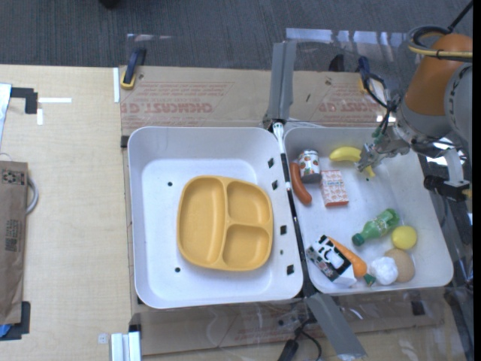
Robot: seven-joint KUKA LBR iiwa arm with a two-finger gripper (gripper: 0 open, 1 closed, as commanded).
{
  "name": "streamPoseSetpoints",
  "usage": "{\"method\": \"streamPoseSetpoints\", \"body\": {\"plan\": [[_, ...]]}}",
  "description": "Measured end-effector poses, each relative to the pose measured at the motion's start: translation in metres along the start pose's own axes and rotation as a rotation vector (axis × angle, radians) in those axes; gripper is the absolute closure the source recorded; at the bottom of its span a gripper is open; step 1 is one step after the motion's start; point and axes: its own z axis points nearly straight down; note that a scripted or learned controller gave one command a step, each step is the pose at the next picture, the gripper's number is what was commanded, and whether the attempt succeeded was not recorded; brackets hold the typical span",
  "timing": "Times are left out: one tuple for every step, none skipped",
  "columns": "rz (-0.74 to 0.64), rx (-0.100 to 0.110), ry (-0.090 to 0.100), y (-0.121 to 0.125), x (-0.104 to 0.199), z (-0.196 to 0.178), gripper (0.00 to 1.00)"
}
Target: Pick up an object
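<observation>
My gripper [370, 159] hangs over the far part of the right bin [430, 201], its tips just right of a yellow banana [345, 154]. Nothing shows between the fingers. The right bin also holds a small can [309, 164], a red sausage [301, 184], a red-and-white snack box [334, 189], a green bottle [376, 227], a yellow lemon [404, 237], a carrot [352, 257], a black-and-white packet [328, 258], a white crumpled item [384, 271] and a tan egg-like ball [402, 265].
The left bin [150, 201] holds a yellow divided plate [224, 222]. A hinge strip [284, 194] runs between the two bins. Brown cardboard [195, 100] lies behind the bins. A paper bag [13, 239] sits at the far left of the bench.
</observation>
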Motion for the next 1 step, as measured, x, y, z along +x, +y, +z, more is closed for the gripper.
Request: {"method": "streamPoseSetpoints", "body": {"plan": [[0.054,-0.005,-0.001,0.0103,0.0466,-0.1364,1.00]]}}
